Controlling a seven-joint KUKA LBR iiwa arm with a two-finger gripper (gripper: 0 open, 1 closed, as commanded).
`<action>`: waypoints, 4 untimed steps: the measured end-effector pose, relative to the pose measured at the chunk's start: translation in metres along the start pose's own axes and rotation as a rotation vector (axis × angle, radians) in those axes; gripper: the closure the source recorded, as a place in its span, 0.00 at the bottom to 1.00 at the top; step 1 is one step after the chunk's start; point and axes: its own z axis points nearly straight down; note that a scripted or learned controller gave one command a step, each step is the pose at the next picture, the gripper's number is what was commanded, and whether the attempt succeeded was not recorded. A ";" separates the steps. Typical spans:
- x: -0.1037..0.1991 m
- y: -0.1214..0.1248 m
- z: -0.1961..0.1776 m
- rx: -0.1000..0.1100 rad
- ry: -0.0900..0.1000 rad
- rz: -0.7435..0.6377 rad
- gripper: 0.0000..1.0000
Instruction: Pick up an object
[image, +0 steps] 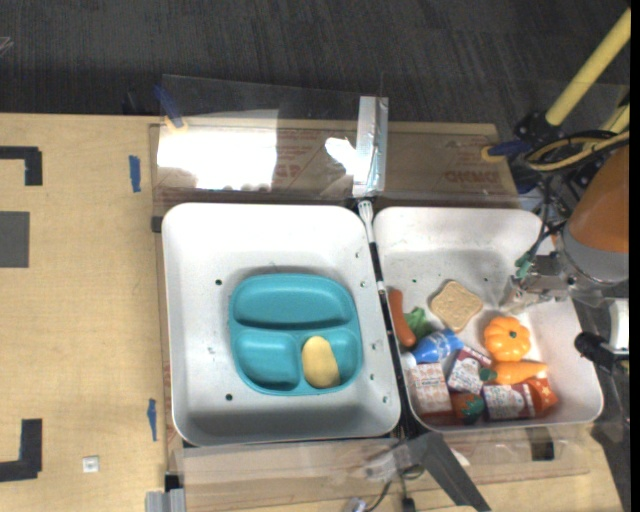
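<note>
Teal divided tray (290, 335) sits in the left bin (190, 300), a yellow potato (320, 361) in its near-right compartment. Right bin (450, 235) holds a cracker (455, 304), small pumpkin (506, 338), carrot (399, 316) and packets. Gripper (530, 282) hovers beside the pumpkin; whether it grips anything, I cannot tell.

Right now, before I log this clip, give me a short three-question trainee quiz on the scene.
1. True or false: the yellow potato-shaped item lies in the teal divided tray.
2. Which bin holds the pumpkin: A) left bin B) right bin?
3. Fill in: the cracker lies to the ___ of the pumpkin in the camera view.

Key: 1 true; 2 B; 3 left.
</note>
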 end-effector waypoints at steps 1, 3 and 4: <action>0.000 0.000 0.001 0.001 0.000 0.000 0.00; 0.007 -0.011 0.010 -0.005 -0.001 -0.091 1.00; 0.121 0.021 -0.079 -0.003 0.004 -0.231 1.00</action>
